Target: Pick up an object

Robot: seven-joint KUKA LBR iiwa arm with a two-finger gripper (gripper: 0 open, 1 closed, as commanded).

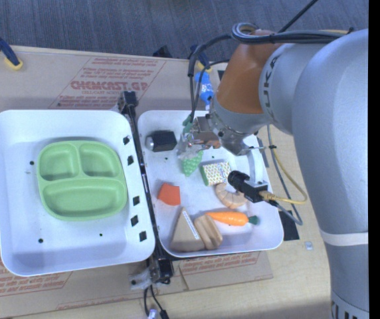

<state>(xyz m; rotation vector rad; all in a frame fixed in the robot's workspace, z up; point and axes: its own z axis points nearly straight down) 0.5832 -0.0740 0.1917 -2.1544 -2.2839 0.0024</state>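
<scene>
The right bin (267,239) holds several toy foods. My gripper (191,147) hangs over its upper middle, directly above a small green leafy piece (190,165) and touching or nearly touching its top. Whether the piece is held cannot be made out. A black object with a pale end (160,140) lies just left of the gripper. A yellow-green checkered piece (214,173) lies to the gripper's lower right.
An orange-red block (169,194), a carrot (228,218), a pale curled piece (228,195), a sandwich wedge (182,236) and tan rolls (208,231) fill the right bin's lower half. The left bin (7,198) holds a green divided plate (82,178). The arm covers the right bin's right side.
</scene>
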